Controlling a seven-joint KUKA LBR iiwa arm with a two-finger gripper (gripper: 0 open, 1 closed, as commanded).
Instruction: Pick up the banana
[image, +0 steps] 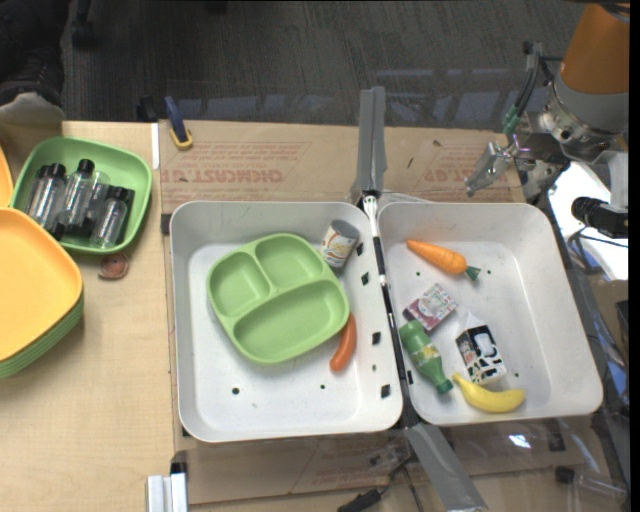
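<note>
The yellow banana (488, 397) lies in the right bin (565, 290) near its front edge. It touches a black-and-white carton (478, 353) behind it, and a green bottle (425, 356) lies just to its left. My gripper (487, 168) hangs over the cardboard behind the right bin's back rim, far from the banana, at the end of the grey arm with the orange band (598, 42). It is small and seen at a slant, with nothing visibly in it.
The right bin also holds a carrot (440, 257) and a pink packet (432, 306). A green divided plate (280, 297), an orange-red pepper (344, 343) and a small can (340, 243) sit in the left bin (195, 380). A green tray of vials (80, 195) and stacked orange plates (30, 290) stand at the left.
</note>
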